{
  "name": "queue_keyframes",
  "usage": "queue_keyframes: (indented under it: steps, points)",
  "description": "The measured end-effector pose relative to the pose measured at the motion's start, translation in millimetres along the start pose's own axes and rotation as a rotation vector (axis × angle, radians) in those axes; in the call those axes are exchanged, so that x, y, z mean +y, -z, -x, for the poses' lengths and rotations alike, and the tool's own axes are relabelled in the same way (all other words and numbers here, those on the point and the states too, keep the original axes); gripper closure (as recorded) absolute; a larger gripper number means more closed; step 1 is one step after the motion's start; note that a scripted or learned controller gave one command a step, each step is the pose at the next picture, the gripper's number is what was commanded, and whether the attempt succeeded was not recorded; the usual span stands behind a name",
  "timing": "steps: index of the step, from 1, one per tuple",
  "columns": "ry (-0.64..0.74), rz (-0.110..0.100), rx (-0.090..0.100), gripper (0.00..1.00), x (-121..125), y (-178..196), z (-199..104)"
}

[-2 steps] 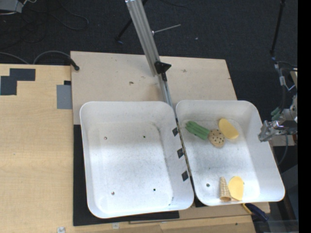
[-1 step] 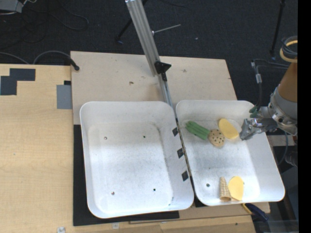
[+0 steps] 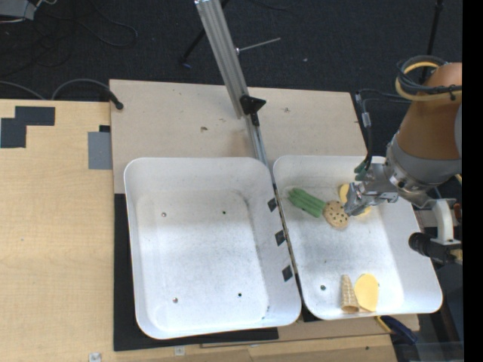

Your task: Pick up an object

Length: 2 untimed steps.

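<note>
Dark carpet with loose cables lay behind a pale wooden bench (image 3: 189, 119), and on that bench 2 shallow white bins sat side by side. An aluminium rail (image 3: 226, 55) slanted up from the seam between them toward the top of the view. Black clips sat along that seam.

On the view's left, the left bin (image 3: 196, 247) showed bare white floor with a few small dark specks. To its right, the right bin (image 3: 355, 262) held 4 small things. A green ridged piece (image 3: 306, 201) lay tilted near the bin's upper left part. Just right of it sat a round tan cookie-like disc (image 3: 336, 215) with dark dots. A yellow piece (image 3: 349, 194) lay just beyond that disc, partly hidden under the tool. Near the bin's front edge, well apart from the others, a waffle cone (image 3: 348, 292) lay touching a pale yellow round piece (image 3: 367, 292).

Reaching in from the right, the grey arm (image 3: 423, 138) with its orange band ended in the gripper (image 3: 356, 199), which was down in the right bin, right beside the disc and over the yellow piece. How far the tool was open, or whether it had hold of anything, could not be told from this angle.
</note>
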<state>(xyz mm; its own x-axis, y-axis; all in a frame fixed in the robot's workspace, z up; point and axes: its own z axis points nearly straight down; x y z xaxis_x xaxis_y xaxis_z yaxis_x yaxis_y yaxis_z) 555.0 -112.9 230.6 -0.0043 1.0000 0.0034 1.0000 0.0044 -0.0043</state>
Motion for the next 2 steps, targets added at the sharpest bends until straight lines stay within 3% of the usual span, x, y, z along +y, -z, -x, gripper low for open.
queue_keyframes:
  steps: [1, 2]
  points:
    - [0.001, 0.002, -0.001, 1.0, 8, 4, -57]
    - [0.001, 0.002, -0.002, 1.0, 32, -2, -113]
